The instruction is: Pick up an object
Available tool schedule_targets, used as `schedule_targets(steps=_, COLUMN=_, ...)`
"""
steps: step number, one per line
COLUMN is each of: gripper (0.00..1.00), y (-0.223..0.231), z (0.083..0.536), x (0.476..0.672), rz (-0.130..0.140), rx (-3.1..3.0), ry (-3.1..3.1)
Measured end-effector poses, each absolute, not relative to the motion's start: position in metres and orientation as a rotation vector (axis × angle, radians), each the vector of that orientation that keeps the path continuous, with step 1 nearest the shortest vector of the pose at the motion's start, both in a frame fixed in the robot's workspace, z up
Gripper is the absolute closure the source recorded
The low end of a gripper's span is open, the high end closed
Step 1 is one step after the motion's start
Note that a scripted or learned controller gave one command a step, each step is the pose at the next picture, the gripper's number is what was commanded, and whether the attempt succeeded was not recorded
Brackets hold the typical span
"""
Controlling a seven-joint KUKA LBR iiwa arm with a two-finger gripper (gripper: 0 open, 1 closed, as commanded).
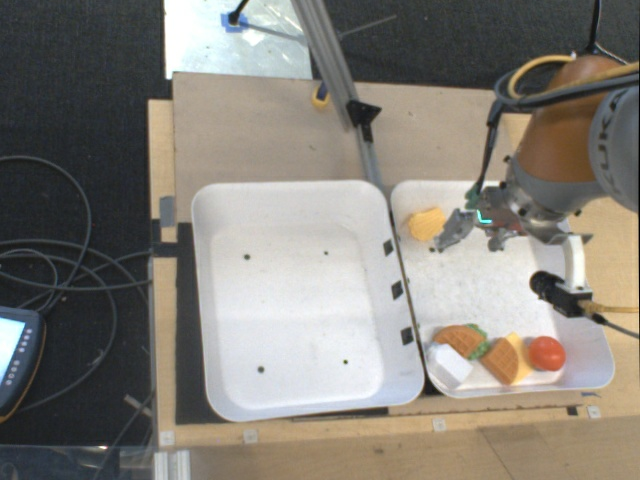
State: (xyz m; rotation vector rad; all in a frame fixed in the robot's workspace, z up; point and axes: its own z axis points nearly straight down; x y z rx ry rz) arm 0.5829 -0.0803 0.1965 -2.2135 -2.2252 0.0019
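Gripper (475,230) low over right bin (500,278)

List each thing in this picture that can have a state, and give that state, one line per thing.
Left bin: upright on the bench, bare white floor.
Right bin: upright, holding toy food.
Yellow toy: lying at the far end, free.
Red tomato: resting in the near corner.
Orange wedge: lying beside the tomato.
Burger-like toy: lying by a white block.
Gripper: low beside the yellow toy, holding nothing.
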Motion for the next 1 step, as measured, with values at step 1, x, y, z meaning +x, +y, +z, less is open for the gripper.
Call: schedule_targets(steps=1, gripper=0.0, y=-0.0807, z=0.1984, x=0.5838, rz=-0.002, rx=-2.218, ry=-2.225)
